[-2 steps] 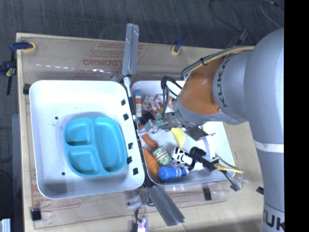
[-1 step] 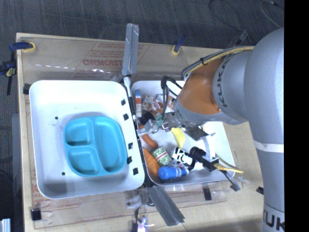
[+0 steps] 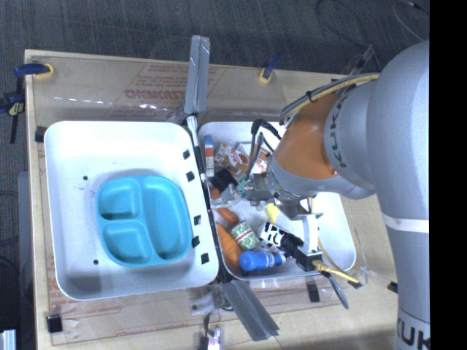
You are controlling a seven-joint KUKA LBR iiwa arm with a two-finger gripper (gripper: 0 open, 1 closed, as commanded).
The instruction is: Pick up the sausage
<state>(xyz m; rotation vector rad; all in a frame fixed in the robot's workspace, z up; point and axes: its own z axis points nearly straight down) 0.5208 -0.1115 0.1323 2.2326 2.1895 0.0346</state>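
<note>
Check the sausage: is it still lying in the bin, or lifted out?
Lying in the bin. The sausage rests along the left edge of the right bin, beside the blue bottle; the gripper is above and apart from it.

The bench (image 3: pixel 306 86) is pale wood, with a clear sheet over its far part through which red print reads backwards; two shallow white bins sit directly on it, side by side and touching along the middle; the left bin (image 3: pixel 66 195) is the wider, the right bin (image 3: pixel 343 250) partly covered by the arm; a grey metal bar (image 3: pixel 195 75) lies on the bench beyond the seam between them; blue clamps grip the far edge (image 3: pixel 271 67) and the left corner (image 3: pixel 29 70); dark carpet surrounds the bench.
</note>
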